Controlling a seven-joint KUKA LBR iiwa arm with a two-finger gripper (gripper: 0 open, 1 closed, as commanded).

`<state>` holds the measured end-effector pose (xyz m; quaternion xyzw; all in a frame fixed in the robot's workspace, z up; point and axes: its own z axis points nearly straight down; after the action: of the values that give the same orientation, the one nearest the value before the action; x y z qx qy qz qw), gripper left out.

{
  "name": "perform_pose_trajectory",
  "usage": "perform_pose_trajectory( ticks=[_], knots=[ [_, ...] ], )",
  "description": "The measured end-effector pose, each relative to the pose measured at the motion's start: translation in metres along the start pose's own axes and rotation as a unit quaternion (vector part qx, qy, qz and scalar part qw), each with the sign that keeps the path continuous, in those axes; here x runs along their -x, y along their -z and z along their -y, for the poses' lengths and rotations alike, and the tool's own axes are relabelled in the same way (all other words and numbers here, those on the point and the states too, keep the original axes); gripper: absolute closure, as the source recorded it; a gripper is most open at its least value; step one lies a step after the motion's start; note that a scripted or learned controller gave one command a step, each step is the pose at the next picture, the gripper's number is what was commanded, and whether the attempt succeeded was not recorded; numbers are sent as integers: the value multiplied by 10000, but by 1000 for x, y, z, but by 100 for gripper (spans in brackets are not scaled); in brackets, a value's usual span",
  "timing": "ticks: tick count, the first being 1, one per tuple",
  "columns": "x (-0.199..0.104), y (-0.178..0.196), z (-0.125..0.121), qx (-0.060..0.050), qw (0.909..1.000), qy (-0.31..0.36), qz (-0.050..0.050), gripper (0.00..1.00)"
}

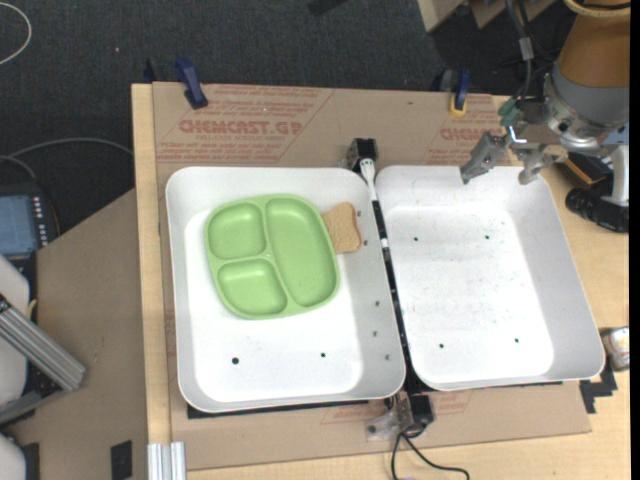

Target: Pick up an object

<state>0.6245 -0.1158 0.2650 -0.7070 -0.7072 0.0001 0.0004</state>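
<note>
Bench (300,118) of brown board filling the middle of the frame, bearing two white bins side by side; left bin (200,368) sitting left of centre, right bin (560,308) sitting right of centre, the two rims touching along the middle.

Plate (272,256), green, three compartments, lying flat in the upper half of the left bin; tilted slightly against the frame's edges.

Sponge (344,228), tan, a small flat block, lying just beside the plate's upper right edge, touching it or nearly so; close to the left bin's right wall.

Arm (595,48) entering at the upper right of the frame; gripper (503,163) hanging over the upper rim of the right bin, its two fingers spread wide apart, nothing between them; jaws therefore standing open and holding nothing.

Step in hand, as judged: approach not yet made; gripper standing well apart from both candidate things, which are lying in the other bin.

Next move, as judged: travelling leftward across the middle rims to the left bin, lining the fingers up over the sponge or the plate's rim, then descending; sponge looking the easier grasp, though its closeness to the plate and the wall is leaving little room for one finger.
</note>
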Motion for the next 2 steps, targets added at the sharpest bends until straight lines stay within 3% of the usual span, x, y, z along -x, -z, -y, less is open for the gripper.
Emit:
perform_pose_trajectory(
  ticks=[1,2],
  knots=[
    [-21,190,29,113,9999,15,17,0],
    [21,273,95,76,10000,-31,26,0]
  ],
)
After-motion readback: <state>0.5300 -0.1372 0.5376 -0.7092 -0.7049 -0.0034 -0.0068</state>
